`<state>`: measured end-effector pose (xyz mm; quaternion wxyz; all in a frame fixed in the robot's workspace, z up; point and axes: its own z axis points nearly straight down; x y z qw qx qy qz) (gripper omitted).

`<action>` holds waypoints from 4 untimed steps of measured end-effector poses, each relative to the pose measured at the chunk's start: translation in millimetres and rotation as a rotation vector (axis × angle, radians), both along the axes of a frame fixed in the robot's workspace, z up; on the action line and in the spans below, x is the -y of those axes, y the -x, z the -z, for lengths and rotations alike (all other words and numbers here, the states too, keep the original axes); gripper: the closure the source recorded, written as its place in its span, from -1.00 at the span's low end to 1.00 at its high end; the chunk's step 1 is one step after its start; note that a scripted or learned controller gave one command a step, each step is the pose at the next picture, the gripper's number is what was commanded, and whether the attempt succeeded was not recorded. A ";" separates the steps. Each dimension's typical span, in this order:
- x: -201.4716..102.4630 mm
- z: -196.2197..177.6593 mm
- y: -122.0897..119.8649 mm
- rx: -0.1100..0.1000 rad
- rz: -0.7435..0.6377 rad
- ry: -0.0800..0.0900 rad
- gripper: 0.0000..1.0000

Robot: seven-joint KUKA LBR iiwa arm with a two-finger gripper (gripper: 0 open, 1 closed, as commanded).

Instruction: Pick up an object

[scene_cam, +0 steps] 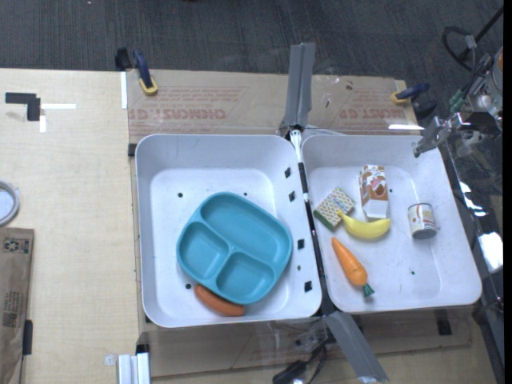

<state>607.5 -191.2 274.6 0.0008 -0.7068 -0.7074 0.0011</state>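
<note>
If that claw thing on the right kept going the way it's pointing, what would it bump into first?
Probably the right bin's far-right rim; the gripper seems to point left and downward there. Beyond sits the small can, though depth is unclear.

An orange sausage-shaped toy (219,302) at the lower middle of the frame lies partly hidden under the blue divided plate (234,247), only its lower edge showing. At the left edge, a tape roll (6,205) and a brown paper bag (14,294) are cut off. The print on the small carton (374,191) and the can (422,220), right of centre, is too small to read.
</note>
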 end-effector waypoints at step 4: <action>-37.3 184.9 105.4 -0.005 0.154 -0.009 -1.00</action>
